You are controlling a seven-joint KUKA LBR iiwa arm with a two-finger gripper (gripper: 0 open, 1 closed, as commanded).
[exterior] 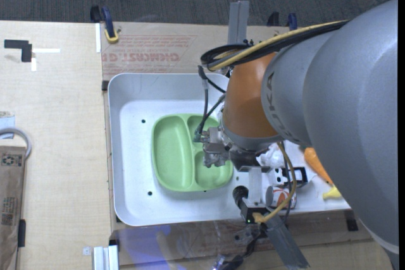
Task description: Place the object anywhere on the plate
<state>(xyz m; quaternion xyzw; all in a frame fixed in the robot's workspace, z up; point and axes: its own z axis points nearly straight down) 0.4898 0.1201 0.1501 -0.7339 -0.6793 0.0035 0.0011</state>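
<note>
Hanging low over the right-hand part of the green plate (180,152), the claw (214,158) sits at the end of the arm (316,98), whose grey bulk and orange band cover much of the view. How the claw stands, and whether anything is in it, cannot be told from this angle; the wrist hides it from above.

That plate is a divided dish with a long compartment on its left and smaller ones on its right, lying in the middle of the white bin (126,136) nearest the worktop's (50,104) centre. An orange, carrot-like object (316,166) with a yellow end lies in the neighbouring bin at the right, partly hidden under the arm; it is probably the task's thing, and it is not on the plate.

Judging from this, doing the step well means confirming what the claw carries before any release. If it holds something, it should lower straight down over a flat compartment floor, clear of the dividing ridge and rim, and let go close to the surface so the piece does not roll out.
</note>
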